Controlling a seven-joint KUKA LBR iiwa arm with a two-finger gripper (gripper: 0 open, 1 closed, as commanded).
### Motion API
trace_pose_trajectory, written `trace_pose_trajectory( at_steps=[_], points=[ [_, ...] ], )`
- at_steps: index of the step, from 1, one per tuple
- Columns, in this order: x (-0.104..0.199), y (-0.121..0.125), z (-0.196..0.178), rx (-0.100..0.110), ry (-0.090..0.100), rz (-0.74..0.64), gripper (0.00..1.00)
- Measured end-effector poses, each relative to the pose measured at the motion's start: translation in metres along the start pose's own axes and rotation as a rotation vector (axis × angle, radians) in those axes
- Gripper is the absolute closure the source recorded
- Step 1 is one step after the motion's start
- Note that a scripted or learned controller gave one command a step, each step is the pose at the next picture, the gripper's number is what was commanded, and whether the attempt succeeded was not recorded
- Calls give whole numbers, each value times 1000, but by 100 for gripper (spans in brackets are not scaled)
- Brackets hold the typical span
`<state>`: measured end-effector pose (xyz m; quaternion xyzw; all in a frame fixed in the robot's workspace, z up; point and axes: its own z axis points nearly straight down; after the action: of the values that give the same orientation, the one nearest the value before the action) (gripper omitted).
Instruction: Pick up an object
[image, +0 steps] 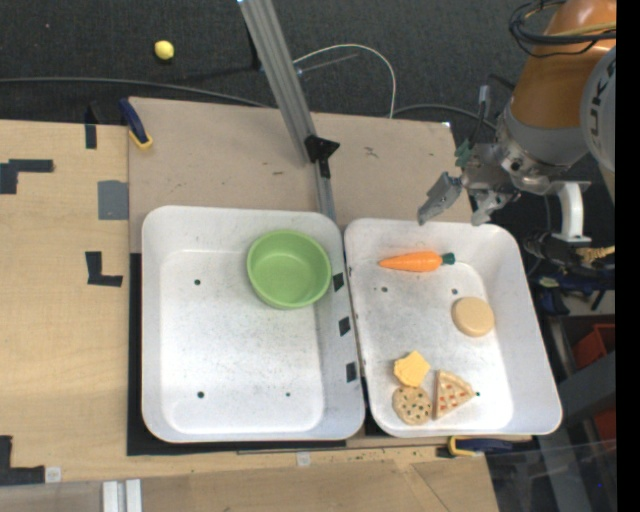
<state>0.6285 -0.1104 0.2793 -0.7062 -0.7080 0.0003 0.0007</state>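
My gripper (459, 206) hangs over the far edge of the right bin (535, 330), fingers spread open with nothing between them. Just below it lies an orange toy carrot (412, 262) with a green tip, pointing left. Further toward the front sit a tan round bun (473, 316), a yellow cheese piece (411, 369), a speckled cookie (411, 405) and a pizza slice (452, 392). A green bowl (288, 267) stands upright in the left bin (170, 340), at its far right.
A grey slanted pole (290, 95) rises from between the bins at the back. A yellow ball (163, 49) lies on the dark floor far left. Cables and clamps crowd the bench's right side.
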Motion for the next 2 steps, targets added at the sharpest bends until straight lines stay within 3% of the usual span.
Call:
trace_pose_trajectory(
  at_steps=[1, 2],
  points=[
    [0, 0, 0, 0, 0, -1, 0],
    [5, 5, 47, 4, -1, 0, 0]
  ],
)
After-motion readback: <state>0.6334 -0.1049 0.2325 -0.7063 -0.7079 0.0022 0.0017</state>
